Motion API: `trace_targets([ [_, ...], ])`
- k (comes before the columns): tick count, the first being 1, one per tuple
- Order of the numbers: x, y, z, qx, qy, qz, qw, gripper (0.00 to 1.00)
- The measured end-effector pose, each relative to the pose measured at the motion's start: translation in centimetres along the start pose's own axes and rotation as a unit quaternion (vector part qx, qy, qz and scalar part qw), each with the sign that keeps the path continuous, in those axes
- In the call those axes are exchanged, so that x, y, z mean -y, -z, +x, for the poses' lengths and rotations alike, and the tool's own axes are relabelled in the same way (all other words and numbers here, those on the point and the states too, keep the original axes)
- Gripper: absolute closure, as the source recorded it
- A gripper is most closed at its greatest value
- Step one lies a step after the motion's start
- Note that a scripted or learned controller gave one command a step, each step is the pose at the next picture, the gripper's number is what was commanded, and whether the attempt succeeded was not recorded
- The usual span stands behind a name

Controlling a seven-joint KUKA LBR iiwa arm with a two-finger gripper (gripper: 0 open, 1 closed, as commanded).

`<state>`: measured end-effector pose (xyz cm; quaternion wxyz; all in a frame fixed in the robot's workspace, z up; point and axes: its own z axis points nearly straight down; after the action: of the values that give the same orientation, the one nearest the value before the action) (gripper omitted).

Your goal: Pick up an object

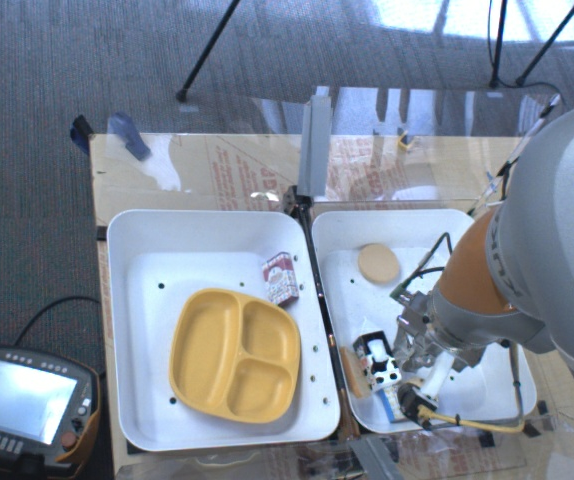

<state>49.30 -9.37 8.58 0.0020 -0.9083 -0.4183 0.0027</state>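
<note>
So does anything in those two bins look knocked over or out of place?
Nothing looks spilled or broken. The small red packet in the left bin lies tilted beside the yellow divided plate. In the right bin, a brown stick-like object lies against the left wall, near the gripper. The tan round disc lies flat.

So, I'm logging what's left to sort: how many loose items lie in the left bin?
2. A yellow divided plate fills the middle of the left bin, and a small red packet lies just beyond its far right corner.
</note>
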Motion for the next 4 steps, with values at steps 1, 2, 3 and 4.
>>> trace_targets([
  [1, -6.5, 0.0, 0.5, 0.0, -0.084, 0.0, 0.9965, 1.0],
  [2, -8.7, 1.0, 3.2, -0.001, -0.148, -0.001, 0.9889, 1.0],
  [3, -9.4, 0.1, 2.9, 0.0, -0.105, 0.001, 0.9945, 1.0],
  [4, -9.3, 0.2, 6.2, -0.001, -0.207, 0.0, 0.9784, 1.0],
])
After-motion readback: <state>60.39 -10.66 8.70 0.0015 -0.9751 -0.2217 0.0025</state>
